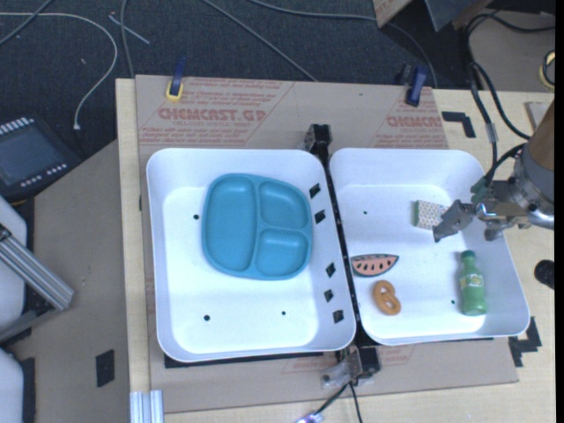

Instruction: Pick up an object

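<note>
The worktop (220, 113) is a sheet of cardboard printed with red lettering, and on it two shallow white bins sit side by side, touching along a dark centre divider. The left bin (176, 315) holds a blue divided plate (257, 226) with three compartments, lying flat in its upper middle. The right bin (414, 324) holds four small things: a speckled grey-white square pad (426, 213) near the bin's middle, a toy watermelon slice (374, 263) close to the divider, an orange pretzel-shaped piece (386, 297) just below the slice, and a green bottle (472, 282) with a yellow label lying along the right side, cap pointing to the far edge. The arm reaches in from the right edge, and its tool (460, 218) hangs over the right bin, just to the right of the speckled pad and above the cap end of the green bottle. Its dark fingers (448, 222) are angled toward the pad, but whether they are spread or closed I cannot tell from this slant, and nothing is visibly gripped between them. Two clamps, one blue and yellow (176, 85) and one blue (415, 85), hold the far edge of the cardboard, and loose cables trail over the dark floor beyond it.
</note>
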